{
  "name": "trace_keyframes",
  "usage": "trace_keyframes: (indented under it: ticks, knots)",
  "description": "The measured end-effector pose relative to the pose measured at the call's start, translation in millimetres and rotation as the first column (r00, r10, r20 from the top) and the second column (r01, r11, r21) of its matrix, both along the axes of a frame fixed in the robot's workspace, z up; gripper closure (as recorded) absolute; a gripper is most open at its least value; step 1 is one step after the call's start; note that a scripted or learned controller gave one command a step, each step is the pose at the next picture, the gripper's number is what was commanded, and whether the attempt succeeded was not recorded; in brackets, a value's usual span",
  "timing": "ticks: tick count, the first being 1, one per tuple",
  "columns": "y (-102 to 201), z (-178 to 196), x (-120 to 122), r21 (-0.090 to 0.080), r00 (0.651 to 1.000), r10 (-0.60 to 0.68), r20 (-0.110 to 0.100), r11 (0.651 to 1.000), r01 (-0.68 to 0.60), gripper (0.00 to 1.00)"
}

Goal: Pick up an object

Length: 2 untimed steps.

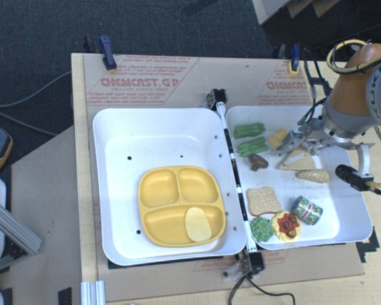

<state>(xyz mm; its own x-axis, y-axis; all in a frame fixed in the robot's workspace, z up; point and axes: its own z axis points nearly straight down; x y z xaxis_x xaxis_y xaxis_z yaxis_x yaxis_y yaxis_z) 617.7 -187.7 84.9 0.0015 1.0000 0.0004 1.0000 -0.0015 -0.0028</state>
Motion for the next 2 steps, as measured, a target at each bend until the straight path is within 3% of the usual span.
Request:
trace_keyframes:
  ticks: [1,2]
  knots:
    - [12.9,0.3,36.9,-0.002,1.0,0.005,0.008,1.0,-0.004,0.0]
    - [11.0,14.2,37.7,-0.005,1.0,0.003,0.013,1.0,-0.003,1.0]
